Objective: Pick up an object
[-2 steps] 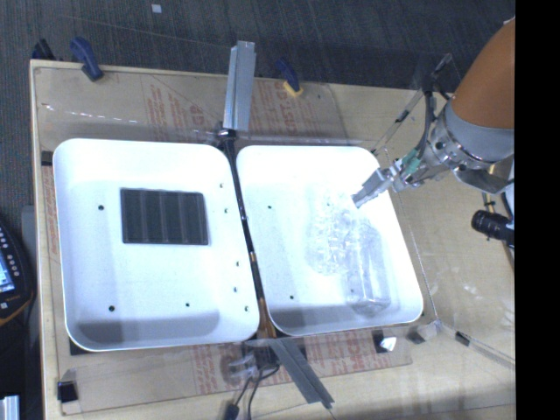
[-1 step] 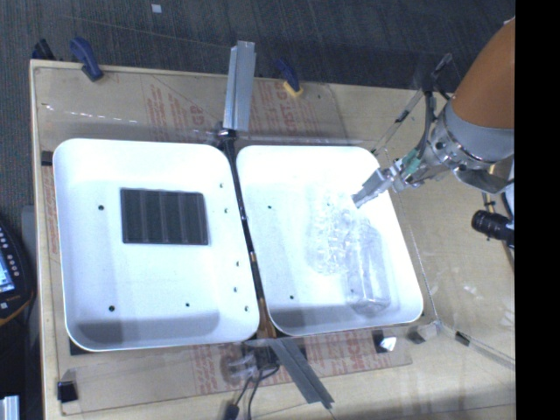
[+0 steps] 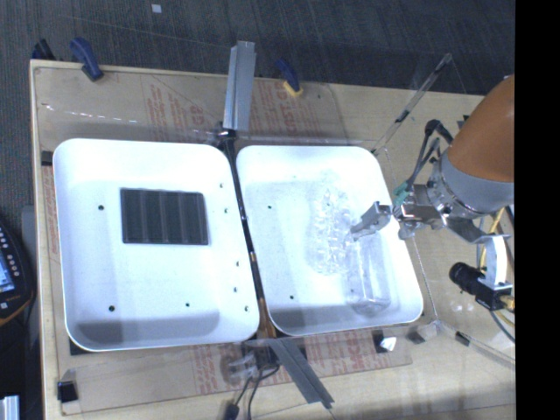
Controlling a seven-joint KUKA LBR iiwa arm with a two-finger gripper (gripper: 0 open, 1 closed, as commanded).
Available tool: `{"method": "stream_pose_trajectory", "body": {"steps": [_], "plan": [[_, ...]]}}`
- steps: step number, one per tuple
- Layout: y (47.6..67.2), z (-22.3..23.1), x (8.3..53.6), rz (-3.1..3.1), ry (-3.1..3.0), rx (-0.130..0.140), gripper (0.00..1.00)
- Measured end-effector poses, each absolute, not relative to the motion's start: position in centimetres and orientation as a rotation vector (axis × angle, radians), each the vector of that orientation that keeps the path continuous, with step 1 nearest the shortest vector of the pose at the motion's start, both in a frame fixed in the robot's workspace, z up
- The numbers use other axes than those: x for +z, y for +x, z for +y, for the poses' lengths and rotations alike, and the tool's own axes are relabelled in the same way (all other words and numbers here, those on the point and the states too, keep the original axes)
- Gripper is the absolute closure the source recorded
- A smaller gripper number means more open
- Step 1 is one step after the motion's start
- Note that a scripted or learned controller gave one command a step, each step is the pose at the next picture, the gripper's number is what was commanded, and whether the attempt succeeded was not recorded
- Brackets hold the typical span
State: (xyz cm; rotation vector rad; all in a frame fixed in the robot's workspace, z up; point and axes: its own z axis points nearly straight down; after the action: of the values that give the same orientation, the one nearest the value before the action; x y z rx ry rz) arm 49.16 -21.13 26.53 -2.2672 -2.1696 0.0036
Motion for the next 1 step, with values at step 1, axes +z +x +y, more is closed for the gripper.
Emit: {"method": "stream_pose_trajectory", "body": {"steps": [1], "plan": [[47.83, -19.60, 29.55, -2.577, -1.803, 0.000, 0.00]]}}
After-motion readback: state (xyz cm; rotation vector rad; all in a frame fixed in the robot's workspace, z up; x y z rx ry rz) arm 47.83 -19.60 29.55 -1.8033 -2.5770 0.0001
